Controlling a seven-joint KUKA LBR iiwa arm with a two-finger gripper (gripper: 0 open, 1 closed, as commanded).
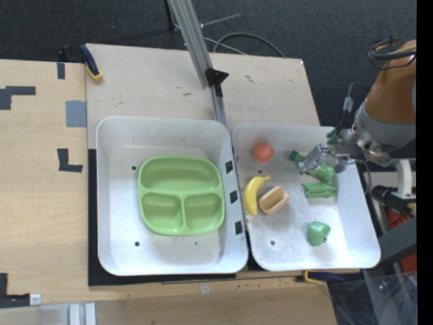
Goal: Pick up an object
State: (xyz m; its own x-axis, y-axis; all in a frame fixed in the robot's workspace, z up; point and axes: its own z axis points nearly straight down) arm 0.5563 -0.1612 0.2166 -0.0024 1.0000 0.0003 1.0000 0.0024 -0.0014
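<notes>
The right bin (352, 249) holds an orange-red ball (262, 152), a yellow banana (252, 193), a tan hot dog bun (272, 200), a green bean pod (318, 191), a green pepper (317, 233) and more green pieces (325, 173) under the gripper. My gripper (315, 161) hangs low over the bin's upper right part, just above those green pieces. Its metal fingers (310, 162) point left toward a small dark green item (295, 156). Nothing can be seen held between them.
The left bin (108, 181) holds a green three-compartment plate (181, 195). A grey metal pole (193, 32) slants down from the top to the bins' shared edge. A blue and yellow clamp (90, 62) sits on the bench at upper left.
</notes>
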